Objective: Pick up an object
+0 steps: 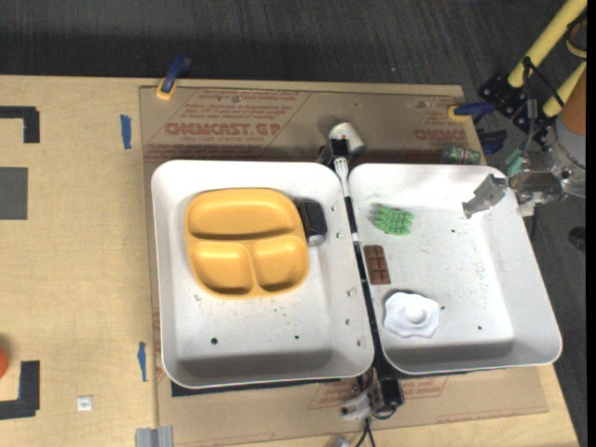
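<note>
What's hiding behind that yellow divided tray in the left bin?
A dark object pokes out beside the yellow three-compartment plastic tray; its remainder is covered, so I cannot identify it.

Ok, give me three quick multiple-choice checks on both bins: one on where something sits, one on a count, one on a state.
1. Where is the yellow three-compartment plastic tray?
A. left white bin
B. right white bin
C. on the cardboard outside the bins

2. How many loose things lie in the right white bin?
A. one
B. three
C. five

3. How does the yellow tray sit?
A. upside down
B. on its edge
C. flat, compartments up

Answers:
1 A: it rests on the floor of the left white bin.
2 B: a green knobbly piece, a brown chocolate-bar-shaped block and a white fried-egg-shaped toy.
3 C: all three hollows face the camera.
</note>
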Controlling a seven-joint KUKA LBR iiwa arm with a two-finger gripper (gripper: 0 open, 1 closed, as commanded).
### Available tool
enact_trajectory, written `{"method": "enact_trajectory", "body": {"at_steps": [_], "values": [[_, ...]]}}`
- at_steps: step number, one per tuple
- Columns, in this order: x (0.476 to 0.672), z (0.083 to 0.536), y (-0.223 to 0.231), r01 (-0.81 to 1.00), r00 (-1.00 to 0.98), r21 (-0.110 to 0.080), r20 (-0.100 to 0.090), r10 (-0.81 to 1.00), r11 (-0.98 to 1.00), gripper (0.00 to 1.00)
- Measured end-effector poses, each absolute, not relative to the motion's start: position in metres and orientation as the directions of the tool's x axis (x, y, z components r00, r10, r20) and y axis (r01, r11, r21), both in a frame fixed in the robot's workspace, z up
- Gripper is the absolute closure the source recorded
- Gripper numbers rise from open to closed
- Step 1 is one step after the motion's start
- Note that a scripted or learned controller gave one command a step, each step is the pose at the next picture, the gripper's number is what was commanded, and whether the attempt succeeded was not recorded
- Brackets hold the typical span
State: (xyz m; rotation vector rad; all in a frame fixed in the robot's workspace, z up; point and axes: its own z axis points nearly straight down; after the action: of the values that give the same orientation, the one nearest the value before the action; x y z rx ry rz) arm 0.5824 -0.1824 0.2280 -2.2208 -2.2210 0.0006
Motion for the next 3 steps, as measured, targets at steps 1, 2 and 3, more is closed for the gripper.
{"method": "enact_trajectory", "body": {"at_steps": [1, 2, 3], "values": [[0.496, 0.106, -0.101, 0.998, -0.064, -0.002, 0.001, 0.998, 0.064, 0.00], [0.495, 0.086, -0.102, 0.924, 0.382, 0.000, 0.002, 0.924, -0.382, 0.00], [0.497, 0.097, -0.102, 0.923, 0.385, 0.007, 0.004, 0.923, -0.385, 1.00]]}}
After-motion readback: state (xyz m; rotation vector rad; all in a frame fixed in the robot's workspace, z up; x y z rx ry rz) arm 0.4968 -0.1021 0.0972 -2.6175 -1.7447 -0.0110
